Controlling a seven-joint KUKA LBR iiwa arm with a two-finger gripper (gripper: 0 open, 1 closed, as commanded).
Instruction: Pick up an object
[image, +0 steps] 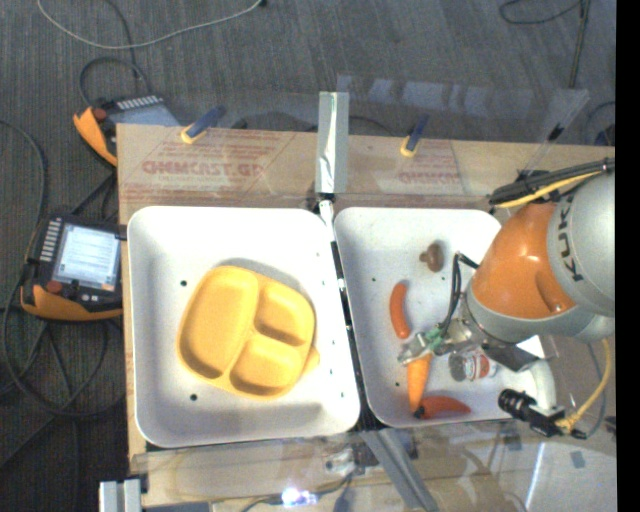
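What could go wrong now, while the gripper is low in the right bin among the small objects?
The gripper sits right by the carrot, with the sausage and the red piece close by. It may push the carrot aside, or catch two things at once. The carrot is tapered, so it may slip out.

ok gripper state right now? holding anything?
Gripper: low in the right bin, over the carrot; open or closed cannot be told, no hold seen.
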